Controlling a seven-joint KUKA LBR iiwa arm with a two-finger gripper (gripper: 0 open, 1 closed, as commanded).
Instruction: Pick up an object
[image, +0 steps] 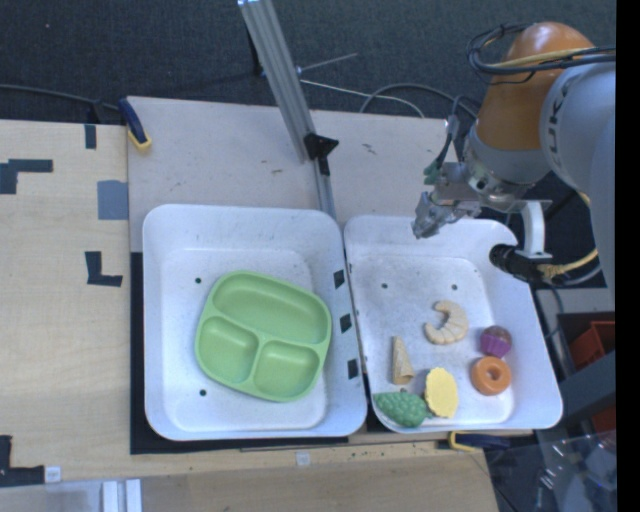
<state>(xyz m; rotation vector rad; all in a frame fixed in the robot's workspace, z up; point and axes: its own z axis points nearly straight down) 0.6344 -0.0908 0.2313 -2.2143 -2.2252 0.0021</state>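
Note:
The right bin holds several toy foods along its near side: a tan croissant, a purple piece, an orange ring, a yellow piece, a green leafy piece and a tan cone. My gripper hangs over the far edge of that bin, well apart from the foods, with nothing visible between its fingers.
The left bin carries a green divided plate. A slanted metal pole rises behind the bins, ending at a black bracket. Cables lie on the bench behind the right bin.

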